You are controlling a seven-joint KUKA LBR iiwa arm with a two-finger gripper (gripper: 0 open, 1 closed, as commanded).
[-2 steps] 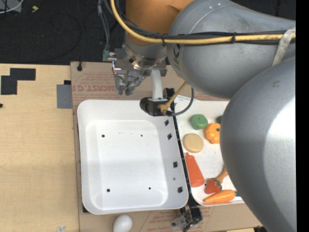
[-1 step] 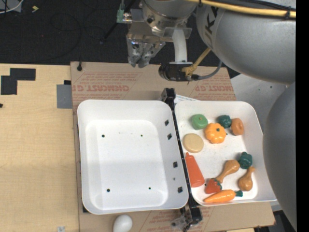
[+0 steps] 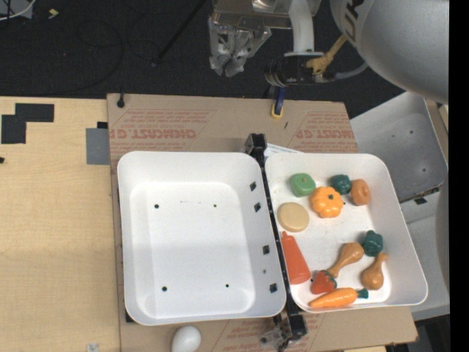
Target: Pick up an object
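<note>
You are seeing the two-finger gripper (image 3: 233,57) hanging high beyond the far edge, its fingers apart around nothing, while the round orange plastic pumpkin (image 3: 327,201) is lying in the right white bin (image 3: 407,266), reachable from above.

We count two white bins: a left bin (image 3: 139,196) and a right bin (image 3: 399,218). In the right one we count ten toy foods, among them two drumsticks, the first (image 3: 346,257) and the second (image 3: 374,273), and one carrot (image 3: 335,298). One white egg (image 3: 186,338) lies outside the bins.
</note>
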